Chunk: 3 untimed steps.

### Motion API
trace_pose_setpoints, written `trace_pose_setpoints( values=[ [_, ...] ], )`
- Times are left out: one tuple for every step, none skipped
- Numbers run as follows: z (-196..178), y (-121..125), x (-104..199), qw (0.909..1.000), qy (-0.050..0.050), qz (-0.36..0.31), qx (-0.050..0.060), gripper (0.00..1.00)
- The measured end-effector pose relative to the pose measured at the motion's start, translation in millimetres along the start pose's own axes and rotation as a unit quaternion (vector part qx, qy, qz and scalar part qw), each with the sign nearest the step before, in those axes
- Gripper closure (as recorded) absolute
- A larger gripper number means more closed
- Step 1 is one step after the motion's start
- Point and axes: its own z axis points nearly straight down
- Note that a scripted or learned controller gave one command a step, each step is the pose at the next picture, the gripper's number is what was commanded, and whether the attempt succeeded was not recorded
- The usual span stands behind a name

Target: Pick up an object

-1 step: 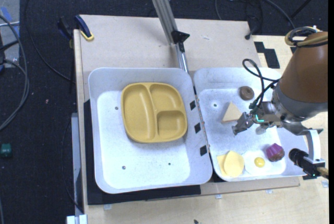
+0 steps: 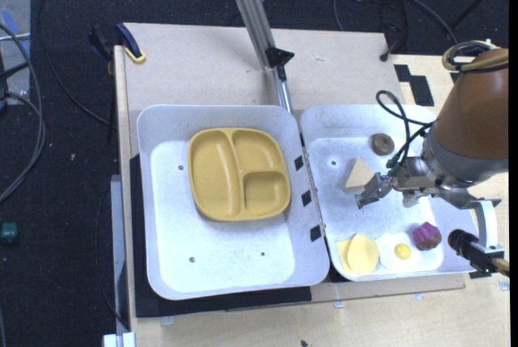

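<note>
The right white bin (image 2: 324, 120) holds several small items. A tan wedge (image 2: 357, 173) lies near its middle, and a brown round piece (image 2: 382, 144) sits behind it. Along the front edge are a yellow piece (image 2: 360, 253), a toy fried egg (image 2: 401, 251) and a purple piece (image 2: 426, 236). My gripper (image 2: 373, 192) hangs low over this bin, just right of and in front of the tan wedge, close to it. Whether it touches the wedge is unclear. The arm (image 2: 473, 115) reaches in from the right.
The left white bin (image 2: 162, 256) holds a yellow divided plate (image 2: 239, 174). A slanted metal pole (image 2: 255, 10) crosses the back of the bench toward the seam between the bins. Cables lie on the dark floor around the bench.
</note>
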Motion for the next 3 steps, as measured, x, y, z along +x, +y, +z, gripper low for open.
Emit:
trace_pose_setpoints(
  values=[
    [55,-2,-10,1.0,0.0,0.002,0.002,0.0],
    [99,1,-10,1.0,0.0,0.001,0.002,0.0],
    [132,2,-10,1.0,0.0,0.001,-0.001,0.0]
  ],
)
